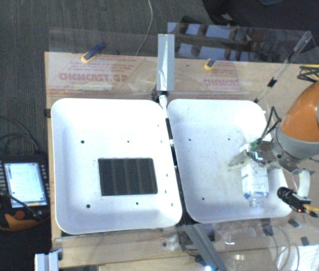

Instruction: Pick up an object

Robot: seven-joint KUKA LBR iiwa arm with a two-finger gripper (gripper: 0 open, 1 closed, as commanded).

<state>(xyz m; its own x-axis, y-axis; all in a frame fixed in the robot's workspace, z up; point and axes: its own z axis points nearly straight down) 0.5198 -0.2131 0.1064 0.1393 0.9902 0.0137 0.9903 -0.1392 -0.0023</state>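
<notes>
the end effector (pixel 259 154) hangs over the right white bin (pixel 204 129), just above a clear plastic bottle (pixel 255 182); whether it is apart or together i cannot tell. a dark ribbed rectangular pad (pixel 127 176) lies in the left white bin (pixel 80 123).

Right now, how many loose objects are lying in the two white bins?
2: a dark ridged rectangular pad in the left bin, and a clear plastic bottle in the right bin, beside the arm's wrist, which may hide more.

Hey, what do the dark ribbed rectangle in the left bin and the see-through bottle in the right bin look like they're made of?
Dark ribbed rectangle: likely matte rubber or foam; it shows no shine and has parallel grooves. See-through bottle: probably thin clear plastic, glossy, with the white bin showing through it.
</notes>
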